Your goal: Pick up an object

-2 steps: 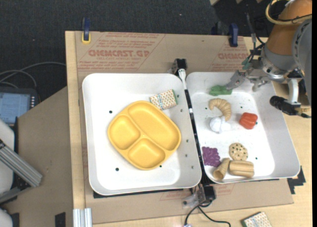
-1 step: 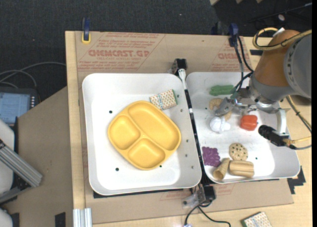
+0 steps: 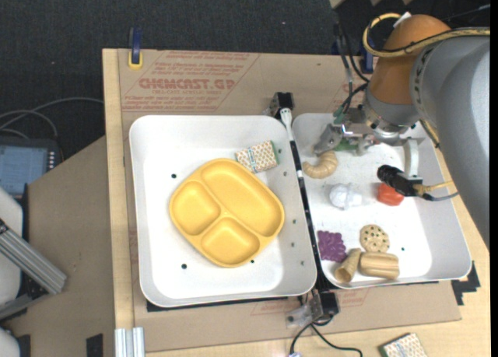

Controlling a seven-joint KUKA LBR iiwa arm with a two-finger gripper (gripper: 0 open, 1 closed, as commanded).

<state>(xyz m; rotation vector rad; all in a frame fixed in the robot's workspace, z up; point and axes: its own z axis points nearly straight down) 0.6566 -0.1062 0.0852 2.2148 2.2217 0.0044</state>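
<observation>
The tool (image 3: 337, 136) hangs over the far end of the right bin (image 3: 440, 243), close to its far wall. I cannot tell how far open it is, and I see nothing in its hold. The thing it can most likely pick is the tan curved roll (image 3: 322, 166). It lies just on the near side of the tool, close to the wall between the two bins.

What can go wrong? The roll is round and bent, so it may slip or roll away when the tool squeezes it. It is close to the bin's left wall, so the tool may bump that wall on the way down. It may also push the roll against the wall and miss. A white crumpled lump (image 3: 342, 195) lies just beside the roll on the near side, and the tool may knock it or grab it too. A red thing (image 3: 390, 196) sits a bit to the right, and the arm may brush it.

There is open room in the middle of the right bin, between the roll and the red thing. The near end is crowded. Purple grapes (image 3: 332, 246), a round cookie (image 3: 374, 236), a cone (image 3: 347, 267) and a tan log (image 3: 381, 266) lie close together there. In the left bin (image 3: 156, 153), a big yellow plate (image 3: 226, 211) fills the middle, with a small patterned packet (image 3: 258, 157) at its far side. Straight up looks like the safest way out.
</observation>
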